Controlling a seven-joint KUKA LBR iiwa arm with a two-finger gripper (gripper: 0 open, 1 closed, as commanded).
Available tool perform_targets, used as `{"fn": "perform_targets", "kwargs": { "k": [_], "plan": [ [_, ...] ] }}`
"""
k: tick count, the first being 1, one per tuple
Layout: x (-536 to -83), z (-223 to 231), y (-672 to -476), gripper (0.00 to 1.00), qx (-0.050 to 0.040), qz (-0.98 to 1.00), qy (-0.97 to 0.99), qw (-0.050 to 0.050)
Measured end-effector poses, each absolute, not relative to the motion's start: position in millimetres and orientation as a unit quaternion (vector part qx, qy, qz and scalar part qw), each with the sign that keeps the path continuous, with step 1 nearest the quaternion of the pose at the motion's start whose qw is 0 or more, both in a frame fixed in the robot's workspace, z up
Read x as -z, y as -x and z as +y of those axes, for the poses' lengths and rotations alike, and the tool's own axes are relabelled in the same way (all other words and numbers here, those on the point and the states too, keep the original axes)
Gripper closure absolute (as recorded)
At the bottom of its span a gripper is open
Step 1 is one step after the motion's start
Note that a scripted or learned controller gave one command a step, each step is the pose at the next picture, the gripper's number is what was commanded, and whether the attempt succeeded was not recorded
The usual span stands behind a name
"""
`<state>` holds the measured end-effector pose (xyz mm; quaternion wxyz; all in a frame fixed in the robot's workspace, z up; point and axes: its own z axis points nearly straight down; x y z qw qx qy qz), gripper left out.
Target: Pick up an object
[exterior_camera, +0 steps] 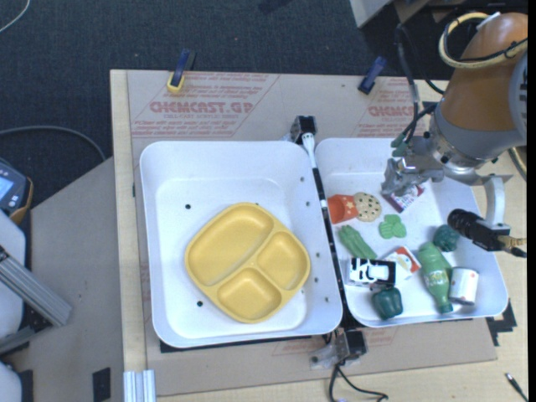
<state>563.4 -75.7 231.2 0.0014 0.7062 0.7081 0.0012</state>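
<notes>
A grey robot arm with an orange band reaches in from three o'clock over the right-hand shallow white plastic bin [494,296]. Its metal two-finger gripper [402,184] points down near the bin's twelve o'clock end. Whether the fingers are spread or closed cannot be told from this slanted view.

Directly under the gripper, toward five o'clock of it, lies a small flat packet in red, white and purple [408,196], partly hidden by the gripper. This looks like the likeliest thing to be picked up. It cannot be told whether the gripper touches it or sits between anything.

Other toys lie further off at six to eight o'clock of the gripper. A round tan biscuit with dark chips [365,207] sits beside an orange-red plastic wedge [341,208]. Below these are a bright green leaf-shaped piece [391,226] and a long green pod-like vegetable [358,243], its long axis running from ten to four o'clock. Near the bin's six o'clock end are a black and white box [369,270], a dark green plastic pepper [388,303], a green plastic bottle [435,275] lying roughly twelve to six, and a small white cylinder [464,285].

The left-hand shallow white plastic bin [159,224] holds a smooth yellow plastic plate with three compartments [246,261], well apart from the gripper.
</notes>
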Motion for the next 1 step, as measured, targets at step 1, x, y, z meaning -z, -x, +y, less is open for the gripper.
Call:
{"fn": "perform_targets", "kwargs": {
  "k": [1],
  "plan": [
    [-220.6, -85.0, -556.5, 1.00, 0.0009, 0.707, -0.708, -0.001]
  ]
}}
